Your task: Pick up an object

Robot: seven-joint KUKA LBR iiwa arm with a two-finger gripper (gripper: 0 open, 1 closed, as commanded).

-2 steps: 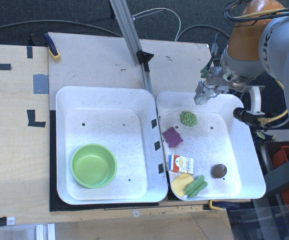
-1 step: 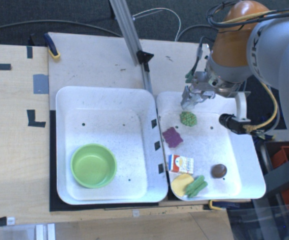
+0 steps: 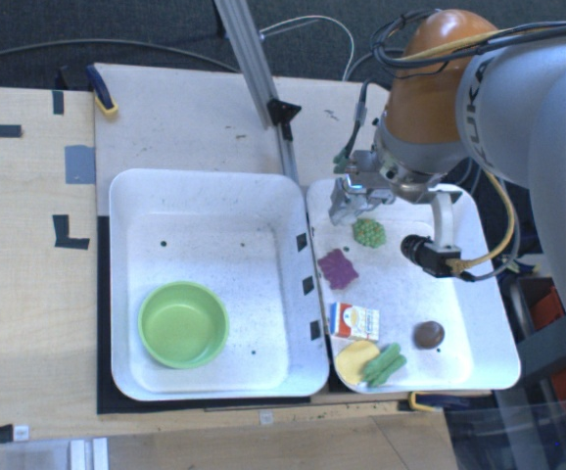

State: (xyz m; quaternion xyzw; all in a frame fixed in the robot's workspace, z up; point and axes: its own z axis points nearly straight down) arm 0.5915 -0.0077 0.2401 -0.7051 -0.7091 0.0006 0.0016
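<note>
A: Camera view: your gripper hangs in the right bin; whether its fingers are apart, I cannot tell.

B: Green lumpy object lies just beside them. Centre over it before you descend.

The grey arm's hand hangs low over the right shallow white bin, just beside the bumpy green ball. Below that ball lies a purple flat piece, then a small white-and-orange carton, a yellow round piece touching a green pod, and a brown ball. A lime-green plastic bowl sits in the left white bin.
</note>
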